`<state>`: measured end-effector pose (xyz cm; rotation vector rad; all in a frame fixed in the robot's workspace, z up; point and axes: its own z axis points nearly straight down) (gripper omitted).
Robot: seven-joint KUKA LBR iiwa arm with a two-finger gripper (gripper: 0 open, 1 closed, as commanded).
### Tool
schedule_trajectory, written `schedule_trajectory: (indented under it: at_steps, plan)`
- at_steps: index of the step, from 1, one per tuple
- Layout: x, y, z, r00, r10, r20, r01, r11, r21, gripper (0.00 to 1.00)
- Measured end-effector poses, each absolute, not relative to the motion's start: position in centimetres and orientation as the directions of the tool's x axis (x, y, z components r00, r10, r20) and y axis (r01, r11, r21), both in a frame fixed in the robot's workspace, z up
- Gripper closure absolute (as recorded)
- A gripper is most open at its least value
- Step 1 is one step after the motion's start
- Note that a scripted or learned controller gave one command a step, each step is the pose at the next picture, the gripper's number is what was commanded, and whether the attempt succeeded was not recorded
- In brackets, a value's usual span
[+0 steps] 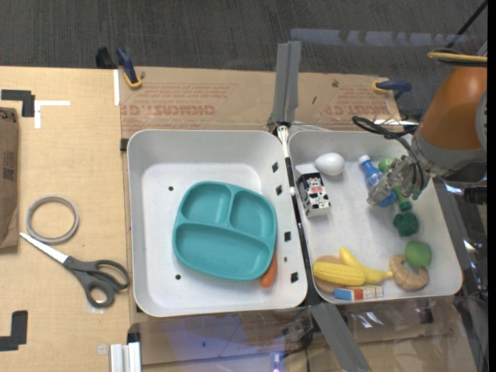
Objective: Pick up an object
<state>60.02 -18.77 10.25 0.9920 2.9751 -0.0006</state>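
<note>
A wooden bench [62, 130] bears two white bins. The left bin [147, 285] holds a teal divided plate [225, 231]. The right bin [438, 285] holds a corn cob [339, 270], green ball [418, 253] and white egg [331, 163]. The gripper [391, 186] hangs over this bin; whether it is clenched, I cannot tell.

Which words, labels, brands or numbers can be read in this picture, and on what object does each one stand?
Cardboard sheet behind the bins: faint reddish print, mirrored or upside down and too blurred to quote.
Small black-and-white box in the right bin: a pattern, no letters that can be read.
Flat tube at the front of the right bin: red and white marks, too small to read.
Brown paper bag at the left edge: tiny print, not readable.
</note>
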Motion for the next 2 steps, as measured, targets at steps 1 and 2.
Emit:
schedule_trajectory:
  at_steps: [1, 2]
  plan:
    - [59.9, -11.5, 17.2, -0.754, 0.656, -0.003, 0.656, 0.754, 0.002, 1.00]
    - [60.8, -8.0, 22.1, -0.661, 0.750, -0.003, 0.750, 0.661, 0.001, 1.00]
